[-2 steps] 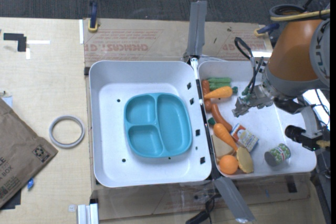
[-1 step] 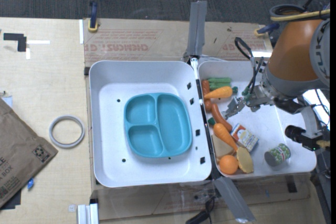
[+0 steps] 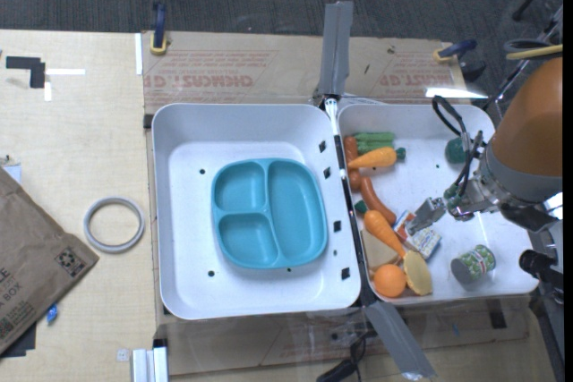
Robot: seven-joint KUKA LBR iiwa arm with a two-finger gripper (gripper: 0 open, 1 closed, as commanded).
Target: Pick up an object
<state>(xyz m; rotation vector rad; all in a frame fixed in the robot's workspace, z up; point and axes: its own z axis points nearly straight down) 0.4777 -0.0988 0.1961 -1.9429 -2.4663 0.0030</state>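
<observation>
Gripper (image 3: 428, 212) is seen just above the packet (image 3: 423, 240); its opening cannot be told. Light, crinkly, slippery handling is judged; its edges should be pinched.

bench (image 3: 81, 148): wooden | on it: two white bins (image 3: 179, 282), tape ring (image 3: 114, 223), cardboard sheet (image 3: 269, 67), brown box (image 3: 31, 268)
</observation>
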